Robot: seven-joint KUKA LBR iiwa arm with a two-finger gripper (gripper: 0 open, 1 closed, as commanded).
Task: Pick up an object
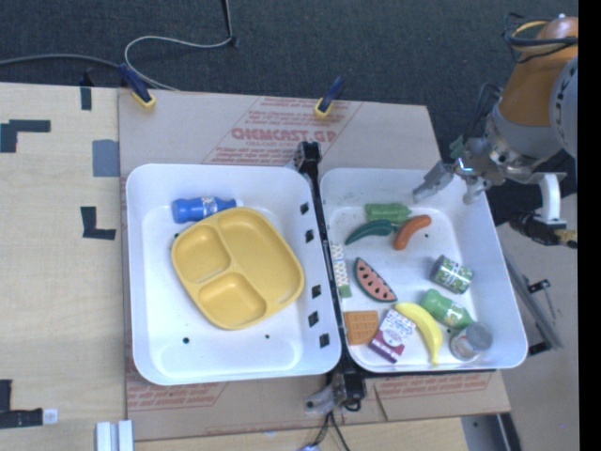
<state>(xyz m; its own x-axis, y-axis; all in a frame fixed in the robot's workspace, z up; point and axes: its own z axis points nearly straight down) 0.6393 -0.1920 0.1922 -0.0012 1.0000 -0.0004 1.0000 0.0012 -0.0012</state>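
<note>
a cardboard-topped bench carries two shallow white bins side by side, with dark carpet beyond it. at the lower right of the frame, in the right bin, lie a banana, a silver can end, a cracker and a small printed packet. above them sit a watermelon slice, a green can and a green bottle. farther up are a sausage, a dark green pepper and a green block. the left bin holds a yellow divided tray and a blue bottle. the gripper hangs over the right bin's upper right corner, fingers spread apart, nothing between them
</note>
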